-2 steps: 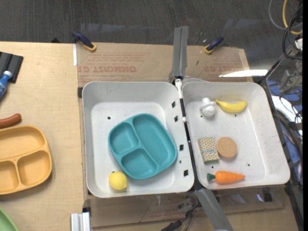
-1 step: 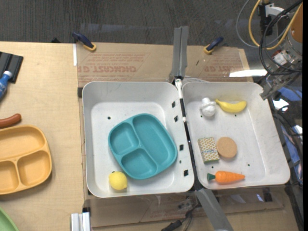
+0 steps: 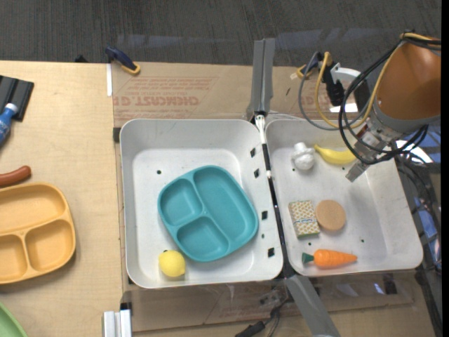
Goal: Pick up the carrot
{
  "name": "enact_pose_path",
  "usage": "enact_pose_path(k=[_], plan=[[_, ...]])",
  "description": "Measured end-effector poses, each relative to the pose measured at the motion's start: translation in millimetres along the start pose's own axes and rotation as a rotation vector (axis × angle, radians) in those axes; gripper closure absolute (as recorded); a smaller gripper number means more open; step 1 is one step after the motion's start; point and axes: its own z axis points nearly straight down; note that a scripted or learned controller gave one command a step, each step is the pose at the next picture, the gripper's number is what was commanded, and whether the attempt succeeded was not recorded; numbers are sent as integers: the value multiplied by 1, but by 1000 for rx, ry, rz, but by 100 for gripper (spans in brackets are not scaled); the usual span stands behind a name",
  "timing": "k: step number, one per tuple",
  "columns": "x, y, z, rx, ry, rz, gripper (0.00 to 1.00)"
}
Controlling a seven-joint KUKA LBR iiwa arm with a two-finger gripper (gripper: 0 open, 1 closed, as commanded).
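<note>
The carrot [image 3: 332,258] is orange with a small green top and lies flat along the front wall of the right bin [image 3: 393,255], its green end to the left. My gripper [image 3: 356,169] hangs over the back right part of that bin, just right of a banana [image 3: 334,154]. It is well behind the carrot and apart from it. Nothing hangs from the gripper. The arm's orange band [image 3: 415,83] rises above it at the upper right.
The right bin also holds a white lump [image 3: 303,159], a speckled tan block [image 3: 303,217] and a round tan disc [image 3: 331,215] just behind the carrot. The left bin [image 3: 140,153] holds a teal divided plate [image 3: 207,213] and a lemon [image 3: 172,263]. Cables [image 3: 330,90] hang behind.
</note>
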Motion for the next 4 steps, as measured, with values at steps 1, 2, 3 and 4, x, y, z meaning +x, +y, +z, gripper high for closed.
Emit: enact_pose_path(k=[1, 2, 3, 4], plan=[[16, 25, -124, 2, 3, 51, 100], [2, 5, -135, 1, 2, -577, 100], [9, 67, -233, 4, 4, -484, 100], [-11, 1, -133, 2, -2, -620, 100]])
